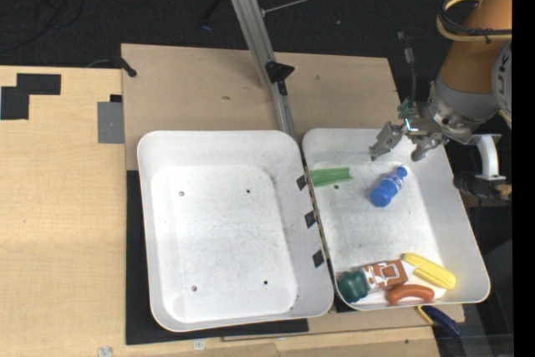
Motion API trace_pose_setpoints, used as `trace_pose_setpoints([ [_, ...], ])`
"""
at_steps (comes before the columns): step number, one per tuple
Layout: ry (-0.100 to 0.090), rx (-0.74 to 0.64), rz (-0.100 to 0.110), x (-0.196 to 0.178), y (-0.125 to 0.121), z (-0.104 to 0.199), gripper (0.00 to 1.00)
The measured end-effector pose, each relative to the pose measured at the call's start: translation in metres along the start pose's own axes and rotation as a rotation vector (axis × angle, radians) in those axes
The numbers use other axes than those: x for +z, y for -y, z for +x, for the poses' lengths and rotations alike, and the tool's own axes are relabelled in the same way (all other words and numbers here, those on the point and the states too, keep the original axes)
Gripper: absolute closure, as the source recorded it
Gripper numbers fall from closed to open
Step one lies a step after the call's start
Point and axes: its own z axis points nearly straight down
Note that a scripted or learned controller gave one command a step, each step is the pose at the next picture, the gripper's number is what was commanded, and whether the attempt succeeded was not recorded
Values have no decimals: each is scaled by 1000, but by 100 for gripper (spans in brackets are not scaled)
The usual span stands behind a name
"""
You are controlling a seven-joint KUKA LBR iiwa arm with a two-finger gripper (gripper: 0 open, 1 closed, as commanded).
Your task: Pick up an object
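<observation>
white plastic bins are sitting side by side on the bench in the camera view, the left bin (167, 180) and the right bin (451, 213) touching along their inner edges. the grey arm with its orange band (489, 17) is reaching in from the right, and the gripper (405, 143) is hanging over the far part of the right bin with its two fingers (384, 140) spread apart and nothing between them.

a blue bottle (386, 187) is lying tilted on the bin floor just below the gripper, near it but not touching. a green stick (331, 175) is resting to the bottle's left, close to the bin's inner wall. along the near edge of the right bin, well apart from the gripper, a dark green lump (353, 285), a small orange and white box (388, 273), an orange sausage (410, 294) and a yellow corn cob (430, 271) are crowding together.

a metal rail (251, 29) is slanting across the brown board (192, 88) behind the bins.
</observation>
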Motion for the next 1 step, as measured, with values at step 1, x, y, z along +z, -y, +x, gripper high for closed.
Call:
trace_pose_setpoints([
  [1,1,-3,-5,-3,-1,0,0],
])
